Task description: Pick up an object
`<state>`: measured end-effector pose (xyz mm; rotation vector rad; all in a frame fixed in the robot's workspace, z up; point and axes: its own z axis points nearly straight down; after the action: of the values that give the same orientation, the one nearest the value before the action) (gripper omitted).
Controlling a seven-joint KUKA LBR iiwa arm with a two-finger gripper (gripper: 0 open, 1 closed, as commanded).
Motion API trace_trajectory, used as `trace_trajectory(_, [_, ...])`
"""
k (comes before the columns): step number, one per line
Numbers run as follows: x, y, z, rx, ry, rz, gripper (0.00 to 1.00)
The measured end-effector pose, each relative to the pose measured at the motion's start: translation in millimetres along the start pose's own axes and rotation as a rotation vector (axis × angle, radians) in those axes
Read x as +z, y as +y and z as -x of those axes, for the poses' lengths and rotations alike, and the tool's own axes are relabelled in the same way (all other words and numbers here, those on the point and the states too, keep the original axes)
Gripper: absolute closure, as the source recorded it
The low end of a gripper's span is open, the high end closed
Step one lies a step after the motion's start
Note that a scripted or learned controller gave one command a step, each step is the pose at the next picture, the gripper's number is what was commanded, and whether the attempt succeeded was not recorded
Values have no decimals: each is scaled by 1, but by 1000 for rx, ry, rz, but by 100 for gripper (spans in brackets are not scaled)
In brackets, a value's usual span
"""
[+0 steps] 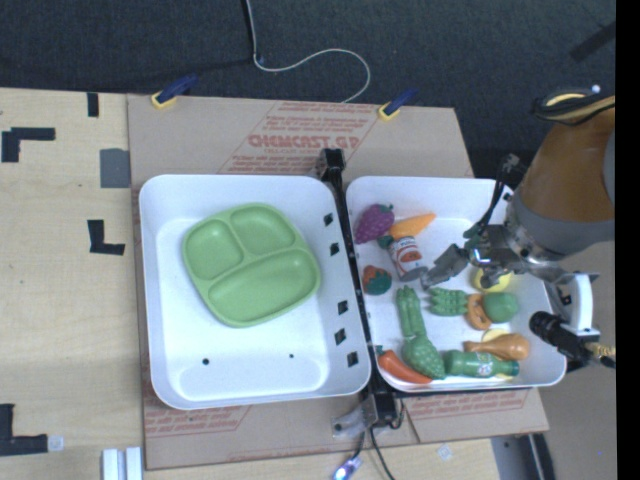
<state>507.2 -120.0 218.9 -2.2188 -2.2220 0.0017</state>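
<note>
Highest over the worktop, and so closest to the lens, is the grey arm, which reaches in from the right and ends above the right bin. Its jaws hang over the middle of this bin, but the wrist body covers them partly, so I cannot tell if they are apart or together. You can see no object between them, so I judge that they hold nothing at this moment.

Just below the jaws lies a knobbly green piece, and just beside them on the right is a yellow piece. On the left, near them, stands a small can with a red label. Further out you find the long green vegetable, the purple grapes and the carrot by the divider. In the left bin lies a green divided plate, well apart from the arm.

For a good pick, choose one toy that has free space on two sides; the knobbly green piece seems the closest candidate. Turn the jaws across its short side, go down straight, and close only when it sits between them. The toys are crowded, so a neighbour can easily be pushed or pinched together with it.
</note>
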Motion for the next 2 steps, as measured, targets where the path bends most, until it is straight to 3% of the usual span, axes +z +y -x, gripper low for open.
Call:
trace_trajectory(1, [135,-20,-22,0,3,-8,0])
trace_trajectory(2, [29,-23,-110,-4,-2,9,0])
